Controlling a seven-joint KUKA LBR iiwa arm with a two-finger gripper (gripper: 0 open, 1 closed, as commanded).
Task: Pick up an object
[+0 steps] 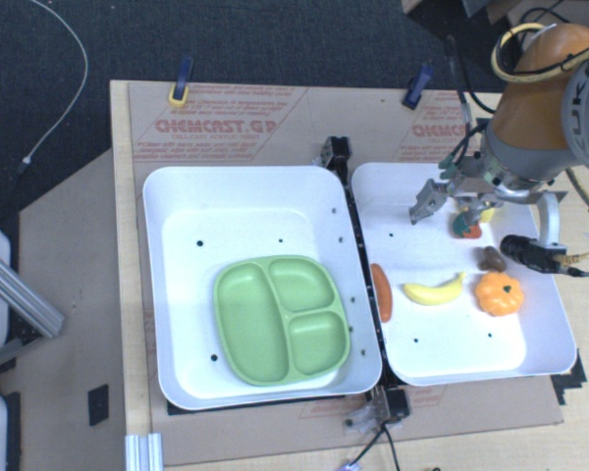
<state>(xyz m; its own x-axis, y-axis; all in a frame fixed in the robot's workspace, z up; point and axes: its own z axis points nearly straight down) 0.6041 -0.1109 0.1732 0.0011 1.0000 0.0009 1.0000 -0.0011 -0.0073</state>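
Dark carpet surrounds a cardboard-covered bench [275,116] printed with red lettering, and two shallow white bins sit on it side by side. A blue clamp with a yellow tip [182,81] grips the board's far edge on the left, and a second blue clamp [418,85] sits further right. A thin white cable [64,27] loops across the carpet at the upper left.

The left bin [177,214] holds a green divided plate [280,317] with three compartments, lying flat toward the near side.

The right bin [442,351] holds the loose items. An orange carrot [382,291] lies along its left wall, next to the divider between the bins. A yellow banana [434,290] lies just right of the carrot, and a small orange pumpkin [499,293] sits just right of the banana's tip. A small brown lump [491,258] rests just beyond the pumpkin.

The grey arm with its orange band [545,77] reaches in from the right, and the gripper [452,204] hangs over the far part of the right bin. One grey finger [427,202] splays out to the left; whether the fingers are spread or clenched I cannot tell. A small teal and orange object [465,226] lies directly below the gripper, and no grasp on it can be made out.
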